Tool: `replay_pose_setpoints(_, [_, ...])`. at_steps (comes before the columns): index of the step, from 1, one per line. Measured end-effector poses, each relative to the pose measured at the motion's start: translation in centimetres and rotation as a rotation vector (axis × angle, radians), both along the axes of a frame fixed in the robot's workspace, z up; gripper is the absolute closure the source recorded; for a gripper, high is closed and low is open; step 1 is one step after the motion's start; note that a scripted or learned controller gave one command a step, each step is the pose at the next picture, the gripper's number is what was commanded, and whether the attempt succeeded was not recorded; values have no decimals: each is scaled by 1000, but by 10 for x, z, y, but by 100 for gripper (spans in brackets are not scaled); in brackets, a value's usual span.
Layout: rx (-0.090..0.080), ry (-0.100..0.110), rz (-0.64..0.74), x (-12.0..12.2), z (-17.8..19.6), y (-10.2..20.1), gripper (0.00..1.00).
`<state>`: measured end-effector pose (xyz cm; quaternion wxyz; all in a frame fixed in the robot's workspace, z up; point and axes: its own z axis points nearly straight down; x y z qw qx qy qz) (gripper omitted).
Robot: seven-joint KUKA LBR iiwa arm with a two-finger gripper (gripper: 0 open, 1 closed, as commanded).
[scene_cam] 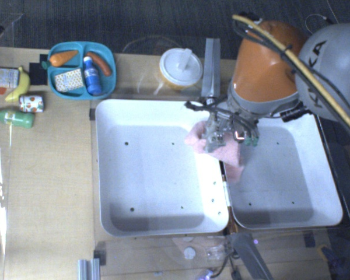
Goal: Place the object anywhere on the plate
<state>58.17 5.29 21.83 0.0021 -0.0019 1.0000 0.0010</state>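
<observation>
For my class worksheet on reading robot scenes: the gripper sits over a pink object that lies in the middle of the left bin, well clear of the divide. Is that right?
Not quite. In the camera view the pink object lies across the divide between the left bin and the right bin, not mid-bin. The gripper does sit over it.

Your gripper (pixel 221 134) sits over the wall between the left bin (pixel 157 214) and right bin (pixel 297 209), fingers closed on a pink cloth (pixel 224 151) that drapes across that wall. You've got a blue divided tray (pixel 81 69) of toy food up-left of the left bin, a lidded cup (pixel 181 67) just behind it, and a banana (pixel 18 86), can (pixel 31 103) and green bottle (pixel 11 118) further left.
</observation>
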Motion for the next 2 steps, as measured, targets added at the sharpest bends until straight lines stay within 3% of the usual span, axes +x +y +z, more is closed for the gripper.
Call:
replay_pose_setpoints(1, [0, 0, 1, -25, 4, 45, 100])
replay_pose_setpoints(2, [1, 0, 1, -25, 4, 45, 0])
